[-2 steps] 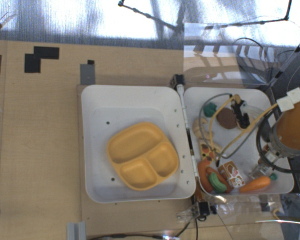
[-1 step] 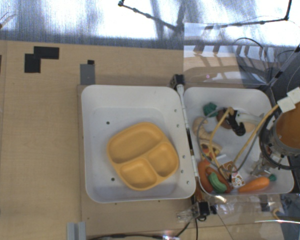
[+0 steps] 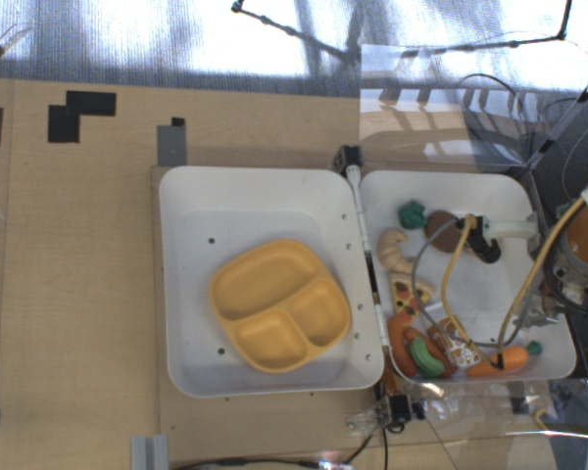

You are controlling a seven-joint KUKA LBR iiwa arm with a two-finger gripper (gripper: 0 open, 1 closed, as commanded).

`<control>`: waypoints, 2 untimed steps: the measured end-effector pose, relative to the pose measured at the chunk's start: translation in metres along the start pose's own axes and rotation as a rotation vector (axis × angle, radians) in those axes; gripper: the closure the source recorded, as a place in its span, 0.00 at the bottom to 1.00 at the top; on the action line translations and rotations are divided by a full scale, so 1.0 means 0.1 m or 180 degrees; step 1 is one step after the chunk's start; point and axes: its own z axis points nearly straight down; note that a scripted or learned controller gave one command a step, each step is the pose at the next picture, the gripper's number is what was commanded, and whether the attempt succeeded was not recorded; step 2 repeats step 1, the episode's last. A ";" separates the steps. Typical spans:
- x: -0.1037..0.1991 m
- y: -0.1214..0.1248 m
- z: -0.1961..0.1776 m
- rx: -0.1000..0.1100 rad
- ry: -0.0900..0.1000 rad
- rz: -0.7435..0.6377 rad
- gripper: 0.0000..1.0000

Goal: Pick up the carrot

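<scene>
While the hand hangs at the outer edge of the right bin, largely hidden under the wrist, how far open it is, or whether it has hold of anything, cannot be told; the carrot lies close beside the hand, just nearer the camera, flat in the bin's near corner; farther from the hand, along the bin's opposite wall, lie a croissant and a green toy; well beyond the hand, the left bin holds a yellow divided plate.
</scene>
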 end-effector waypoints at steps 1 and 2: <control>-0.04 -0.01 0.21 0.0004 -0.0012 -0.0102 0.00; -0.04 -0.01 0.21 0.0004 -0.0012 -0.0102 0.00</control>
